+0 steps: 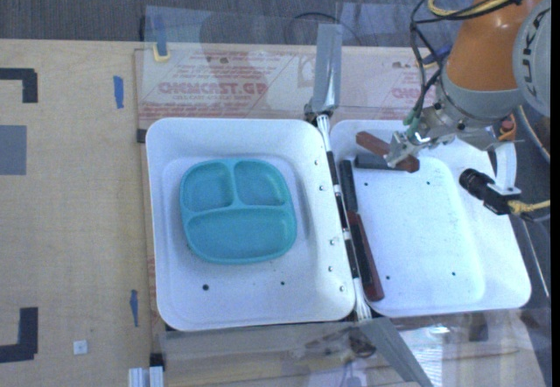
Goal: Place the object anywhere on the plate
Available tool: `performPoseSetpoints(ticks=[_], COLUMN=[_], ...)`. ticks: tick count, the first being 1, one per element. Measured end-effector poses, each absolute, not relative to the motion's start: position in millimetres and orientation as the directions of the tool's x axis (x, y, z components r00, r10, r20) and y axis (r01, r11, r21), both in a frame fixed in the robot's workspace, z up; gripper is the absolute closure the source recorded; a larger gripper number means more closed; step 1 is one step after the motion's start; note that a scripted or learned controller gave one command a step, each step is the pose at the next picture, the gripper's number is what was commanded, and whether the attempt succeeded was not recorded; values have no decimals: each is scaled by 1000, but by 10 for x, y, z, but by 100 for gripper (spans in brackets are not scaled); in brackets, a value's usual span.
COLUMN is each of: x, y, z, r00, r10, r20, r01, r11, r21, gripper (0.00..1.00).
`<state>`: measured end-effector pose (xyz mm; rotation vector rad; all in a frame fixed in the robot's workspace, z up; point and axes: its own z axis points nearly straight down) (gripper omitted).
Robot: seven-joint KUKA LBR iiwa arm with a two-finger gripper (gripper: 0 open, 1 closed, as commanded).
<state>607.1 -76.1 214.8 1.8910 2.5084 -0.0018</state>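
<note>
From the camera view, the arm is seen reaching in over the far corner of the right bin [455,271], with the tool [404,149] lowered near that bin's far-left corner. Just under the tool a small brown object [374,144] is seen, lying tilted beside a dark bar-like piece [372,163] at the bin's far edge. Whether the tool is spread, closed, or clamped on the brown object cannot be told, as the wrist and cables hide that part. No grip can therefore be assumed.

The teal plate [236,210], divided into three compartments, is seen in the middle of the left bin [175,289], well apart from the object. Nothing is seen resting on it, so the placing is judged not yet done.

Several risks can be foreseen. The object lies close to the bin's wall and corner, so it could be nudged against the rim or pinched only at its end, and a slanted hold could be lost during the lift. The dark piece just beside it could be caught along with it or could deflect the tool. A long dark-and-red bar [359,236] lies along the divide between the bins, and a low carry across to the plate could strike it or the raised rims. A release too near the plate's edge could let the object slide off into the bin.
</note>
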Motion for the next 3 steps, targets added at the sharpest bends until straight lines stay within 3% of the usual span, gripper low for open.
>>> performPoseSetpoints(ticks=[1, 2, 3], x=[5952, 5875, 5879], y=[-66, 664, 661], z=[2685, 1978, 1985], r00=[-527, -541, -540], r10=[850, 841, 842], r20=[-3, 0, 0], r01=[850, 841, 842], r11=[527, 541, 540], r21=[3, 0, 1], gripper=[100, 100, 0])
